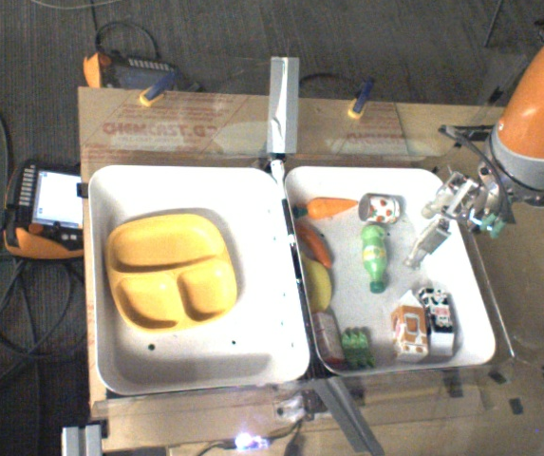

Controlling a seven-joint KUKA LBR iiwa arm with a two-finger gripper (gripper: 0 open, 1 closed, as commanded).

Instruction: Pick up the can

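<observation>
Camera view: my end effector (435, 231) hangs in the right bin (471, 283), unloaded.
I cannot tell its opening; the can (382, 207) lies on its side near the back wall, just left, above the green bottle (375, 255), leaving room to approach.

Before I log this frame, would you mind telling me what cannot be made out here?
- Can, camera view: lying on its side in the right bin; its label is too small to read.
- Gripper, camera view: too blurred to judge its state.
- Arm, camera view: cut off by the right edge.
- Small cartons, camera view: print too small.
</observation>
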